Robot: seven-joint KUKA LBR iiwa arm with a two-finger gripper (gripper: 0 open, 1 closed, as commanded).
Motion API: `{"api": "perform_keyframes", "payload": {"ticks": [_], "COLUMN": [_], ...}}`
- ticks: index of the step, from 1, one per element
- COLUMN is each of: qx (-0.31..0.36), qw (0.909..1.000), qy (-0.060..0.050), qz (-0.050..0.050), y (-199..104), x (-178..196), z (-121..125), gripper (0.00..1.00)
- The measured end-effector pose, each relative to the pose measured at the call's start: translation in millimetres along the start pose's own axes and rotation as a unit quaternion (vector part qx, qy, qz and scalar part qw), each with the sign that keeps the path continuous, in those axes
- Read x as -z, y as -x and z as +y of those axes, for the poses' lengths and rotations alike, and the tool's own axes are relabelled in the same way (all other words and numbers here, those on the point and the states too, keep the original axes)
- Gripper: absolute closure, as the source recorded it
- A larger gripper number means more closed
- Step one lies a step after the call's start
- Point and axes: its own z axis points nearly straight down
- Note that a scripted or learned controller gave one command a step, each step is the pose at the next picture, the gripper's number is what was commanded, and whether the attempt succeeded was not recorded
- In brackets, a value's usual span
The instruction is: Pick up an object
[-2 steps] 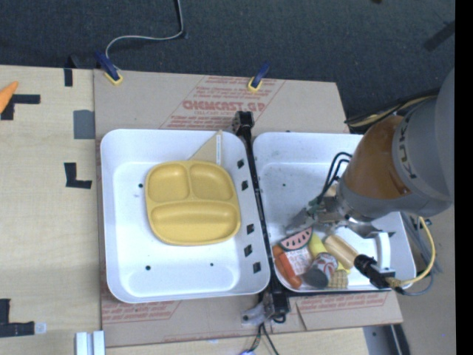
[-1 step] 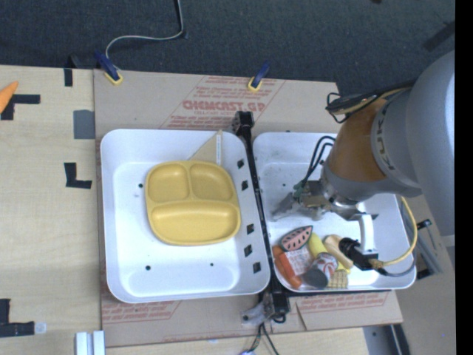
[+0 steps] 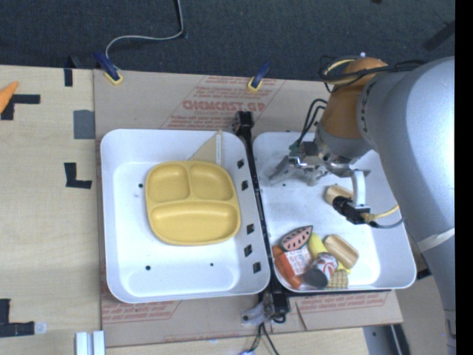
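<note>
My gripper (image 3: 295, 173) hangs low over the back of the right bin (image 3: 392, 272), open, with bare white floor and nothing between its fingers. A heap of toy food lies at the bin's front: a watermelon slice (image 3: 297, 237), a yellow piece (image 3: 318, 244), a tan bun (image 3: 341, 251), a corn cob (image 3: 338, 278), a red piece (image 3: 287, 268) and a dark piece (image 3: 316, 276). The heap sits well in front of the gripper and apart from it. A small tan cylinder (image 3: 337, 193) lies just right of the gripper.
The left bin (image 3: 122, 265) holds a yellow divided plate (image 3: 194, 202). A black divider (image 3: 251, 198) runs between the two bins. The grey arm (image 3: 414, 139) covers the right bin's far right side, and a yellow cable (image 3: 386, 216) loops beside it.
</note>
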Motion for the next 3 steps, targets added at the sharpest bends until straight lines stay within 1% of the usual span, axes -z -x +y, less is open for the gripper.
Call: {"api": "perform_keyframes", "payload": {"ticks": [1, 2, 3], "qx": [0.0, 0.0, 0.001], "qw": [1.0, 1.0, 1.0], "qy": [0.0, 0.0, -0.003], "qz": [-0.001, -0.001, 0.002], "y": [49.9, 81.7, 112.2], "x": [-0.1, 0.3, 0.1], "z": [36.1, 36.2, 36.2], "gripper": [0.0, 0.0, 0.0]}}
